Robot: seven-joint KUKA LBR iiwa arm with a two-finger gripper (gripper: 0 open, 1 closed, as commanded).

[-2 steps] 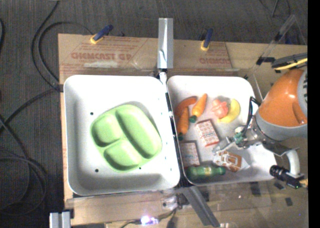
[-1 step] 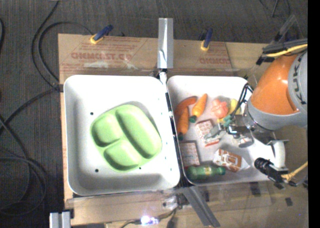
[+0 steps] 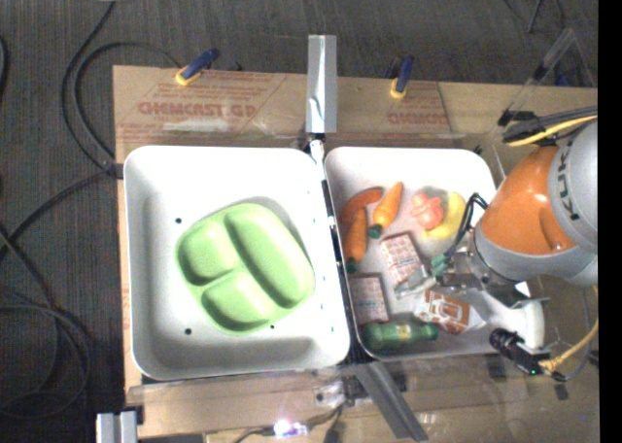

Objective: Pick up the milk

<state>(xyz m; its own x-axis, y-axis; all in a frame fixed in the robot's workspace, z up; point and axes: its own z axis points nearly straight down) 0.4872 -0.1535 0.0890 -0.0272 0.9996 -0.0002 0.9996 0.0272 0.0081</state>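
Observation:
The right bin (image 3: 486, 174) holds three small printed cartons, and their labels are too small to read, so I cannot say which one is the milk. One white and red carton (image 3: 398, 256) lies in the middle of the bin. A brownish one (image 3: 367, 297) lies near the bin's left wall. A white and orange carton (image 3: 444, 311) lies at the front right. My gripper (image 3: 434, 281) hangs low between the middle carton and the front-right one, just above the latter. The arm's grey and orange wrist (image 3: 530, 222) hides the bin's right side.
Two carrots (image 3: 372, 213), a red item (image 3: 425, 210) and a yellow banana (image 3: 452, 216) lie at the back of the right bin. A green bottle (image 3: 400, 335) lies along its front wall. The left bin (image 3: 146, 237) holds a green divided plate (image 3: 245, 266).

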